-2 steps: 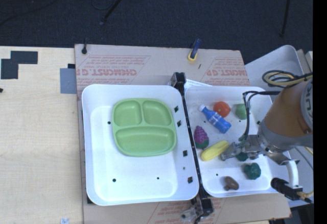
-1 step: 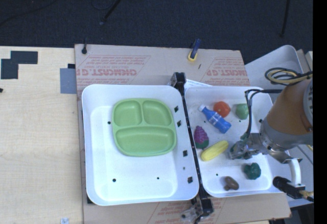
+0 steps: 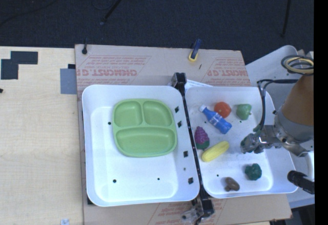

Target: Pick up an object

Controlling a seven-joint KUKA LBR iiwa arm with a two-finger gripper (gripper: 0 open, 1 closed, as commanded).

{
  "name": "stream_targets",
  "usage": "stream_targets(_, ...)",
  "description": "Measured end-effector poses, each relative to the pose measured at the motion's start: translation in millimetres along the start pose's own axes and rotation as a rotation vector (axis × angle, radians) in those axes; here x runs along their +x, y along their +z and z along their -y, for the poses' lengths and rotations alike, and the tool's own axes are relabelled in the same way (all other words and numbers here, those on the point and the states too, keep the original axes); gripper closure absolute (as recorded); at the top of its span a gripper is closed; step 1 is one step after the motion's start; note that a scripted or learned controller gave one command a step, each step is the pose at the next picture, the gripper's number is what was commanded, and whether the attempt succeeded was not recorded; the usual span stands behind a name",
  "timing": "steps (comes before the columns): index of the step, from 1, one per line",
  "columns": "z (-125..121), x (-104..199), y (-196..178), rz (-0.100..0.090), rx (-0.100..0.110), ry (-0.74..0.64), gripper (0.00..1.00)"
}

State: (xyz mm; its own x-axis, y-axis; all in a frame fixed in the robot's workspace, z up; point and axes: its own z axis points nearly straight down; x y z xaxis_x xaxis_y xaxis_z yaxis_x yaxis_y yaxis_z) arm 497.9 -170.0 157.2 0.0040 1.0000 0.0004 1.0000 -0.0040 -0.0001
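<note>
The gripper (image 3: 249, 144) is hovering just right of the yellow corn (image 3: 214, 151); I cannot tell its fingers' state.

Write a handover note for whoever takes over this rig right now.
Claw: low over the right bin, nothing visibly between its fingers.
Right bin: blue bottle, orange ball, light green toy, purple toy, yellow corn, dark green toy, brown toy.
Left bin: green tray.
Done: nothing lifted.
Left: grasp and lift one object.
</note>
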Motion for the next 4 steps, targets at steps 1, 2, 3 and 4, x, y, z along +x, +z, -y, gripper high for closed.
stream_targets(1,-10,4,-51,0.000,-0.001,-0.006,1.00)
stream_targets(2,-11,3,-70,0.000,0.002,-0.006,1.00)
stream_targets(3,-22,52,-70,-0.003,0.004,-0.009,1.00)
stream_targets(4,-52,95,-78,-0.002,0.003,-0.010,1.00)
